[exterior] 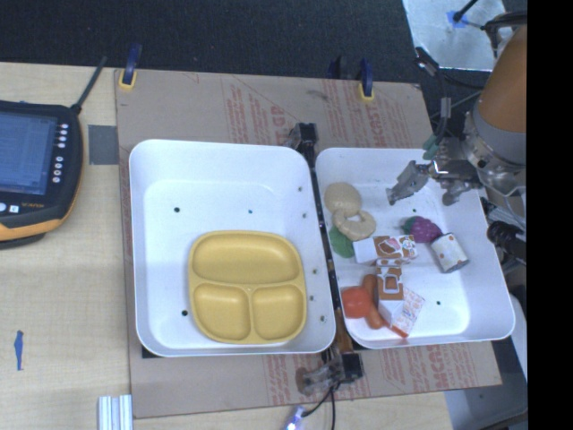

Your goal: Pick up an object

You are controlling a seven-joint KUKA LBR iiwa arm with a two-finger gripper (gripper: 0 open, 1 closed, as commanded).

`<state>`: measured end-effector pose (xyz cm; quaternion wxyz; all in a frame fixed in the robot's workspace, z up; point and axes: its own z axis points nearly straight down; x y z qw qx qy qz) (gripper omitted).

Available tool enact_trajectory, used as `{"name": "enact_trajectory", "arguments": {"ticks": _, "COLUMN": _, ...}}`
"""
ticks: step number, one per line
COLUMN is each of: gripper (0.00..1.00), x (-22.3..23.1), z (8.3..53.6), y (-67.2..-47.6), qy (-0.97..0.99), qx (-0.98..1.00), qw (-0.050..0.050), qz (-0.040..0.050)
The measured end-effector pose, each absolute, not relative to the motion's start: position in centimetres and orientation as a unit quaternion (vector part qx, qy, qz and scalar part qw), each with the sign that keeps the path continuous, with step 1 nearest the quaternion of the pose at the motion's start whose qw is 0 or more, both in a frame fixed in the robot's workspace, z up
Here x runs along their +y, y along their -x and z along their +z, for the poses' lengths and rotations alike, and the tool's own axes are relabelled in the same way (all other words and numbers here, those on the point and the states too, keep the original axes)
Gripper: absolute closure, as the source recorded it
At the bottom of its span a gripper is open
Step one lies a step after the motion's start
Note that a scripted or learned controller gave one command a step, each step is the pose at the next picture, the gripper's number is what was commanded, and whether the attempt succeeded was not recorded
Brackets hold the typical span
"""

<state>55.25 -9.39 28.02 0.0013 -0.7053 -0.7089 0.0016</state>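
- Hovering over right bin: gripper, fingers spread wide, nothing between them.
- Lying just beside, below: purple object.
- Resting in left bin: yellow divided tray.

The counter has a pale wood-grain top. A brown cardboard sheet lies flat across its middle, held at the far edge by two blue-and-yellow clamps. Two shallow white bins sit side by side on the cardboard: the left bin and the right bin, their inner rims just beside each other. At the counter's left edge rests a handheld control pendant with an orange casing and a dark screen, its cable running away toward the far side
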Motion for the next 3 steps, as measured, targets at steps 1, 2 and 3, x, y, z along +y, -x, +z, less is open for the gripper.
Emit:
{"name": "enact_trajectory", "arguments": {"ticks": 1, "gripper": 0.00, "x": -10.1, "z": 11.5, "y": -52.7, "qy": 0.705, "qx": -0.709, "qw": -0.003, "qz": -0.0007}}
{"name": "enact_trajectory", "arguments": {"ticks": 2, "gripper": 0.00, "x": -10.8, "z": 9.2, "y": -48.8, "qy": 0.705, "qx": -0.709, "qw": 0.001, "qz": 0.0013}}
{"name": "enact_trajectory", "arguments": {"ticks": 3, "gripper": 1.00, "x": -10.9, "z": 10.3, "y": -49.0, "qy": 0.704, "qx": -0.711, "qw": -0.001, "qz": 0.0009}}
